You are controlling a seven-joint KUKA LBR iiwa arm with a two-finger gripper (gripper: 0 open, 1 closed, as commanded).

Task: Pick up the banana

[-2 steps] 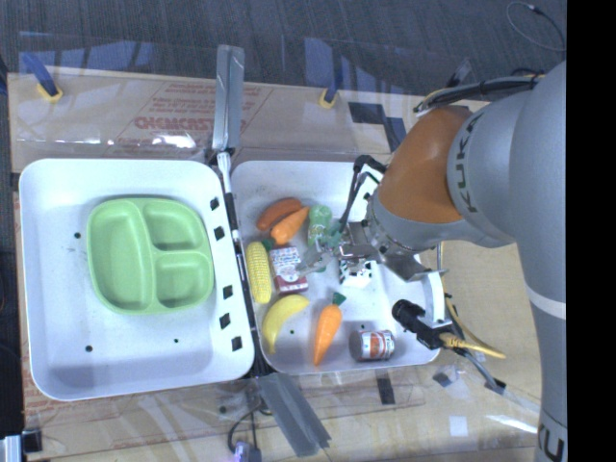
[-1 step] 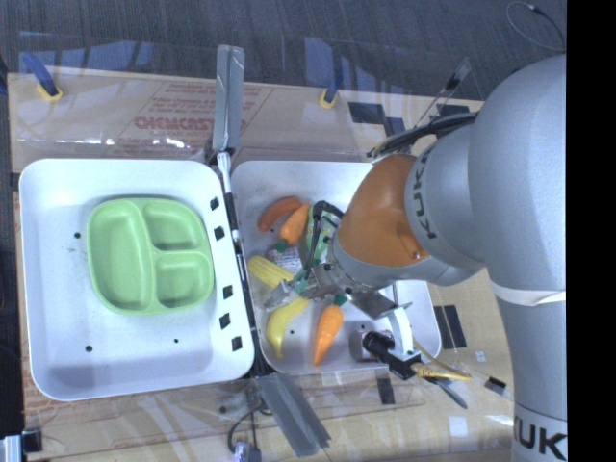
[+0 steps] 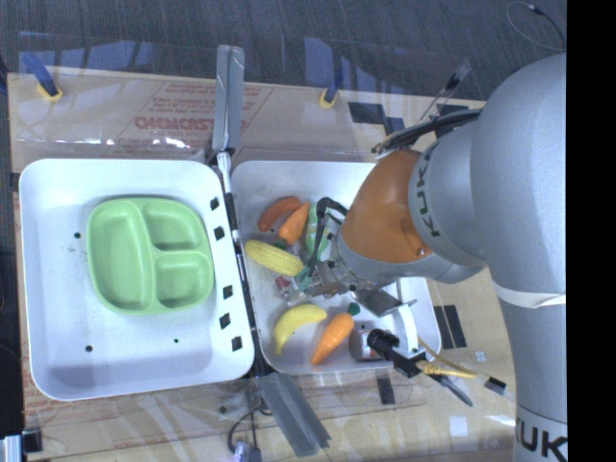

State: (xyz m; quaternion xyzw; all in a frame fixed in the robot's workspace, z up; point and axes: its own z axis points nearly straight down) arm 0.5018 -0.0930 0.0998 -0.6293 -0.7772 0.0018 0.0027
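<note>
Camera view, near to far. The carrot (image 3: 332,338) lies tilted by the near wall of the right bin (image 3: 318,167). The banana (image 3: 296,322) lies just left of it, flat on the bin floor near the near-left corner, touching the carrot or very close. Nothing rests on the banana, so its top is free.

Next back is the gripper (image 3: 325,275), low over the middle of the bin and just beyond the banana, not on it. Nothing yellow sits in it. Whether it is wide or narrow cannot be told, because the wrist and the orange band (image 3: 385,221) hide it from this angle. Judgement: not a grasp yet; the gripper needs a short shift toward the near-left corner.

The corn cob (image 3: 272,256) is beside the gripper on its left. A small green thing (image 3: 310,254) sits between them, partly hidden. Two orange pieces (image 3: 286,216) lie further back, clear of the job.

Obstacles, as a guess: the carrot crowds the banana's right end, and the bin wall and divider crowd its left. A grip across the banana's middle looks safest.

The left bin (image 3: 48,258) holds a green divided tray (image 3: 151,255), well apart. The arm (image 3: 500,181) comes in from the right.
</note>
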